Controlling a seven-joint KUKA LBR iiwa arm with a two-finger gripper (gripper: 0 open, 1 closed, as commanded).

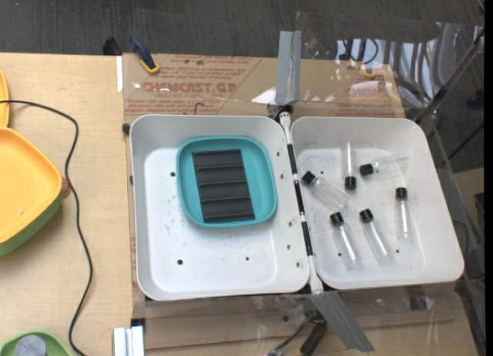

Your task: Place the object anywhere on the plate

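Note:
A teal square plate (pixel 265 185) lies in the left white bin (pixel 154 239), towards its upper middle. A dark grey ridged block (pixel 223 185) rests flat on the plate. In the right white bin (pixel 431 262) lie several clear vials with black caps, one near the divider (pixel 322 187), one upright-looking thin one (pixel 350 169), one at the upper right (pixel 379 165), one at the far right (pixel 403 212), and two low in the bin (pixel 343 239) (pixel 374 233).
A light wooden table (pixel 69 115) borders the bins on the left, with yellow dishes (pixel 23 185) and a black cable (pixel 77 216) on it. Brown cardboard (pixel 200 85) lies behind the bins. A grey metal post (pixel 288 69) stands at the divider's far end.

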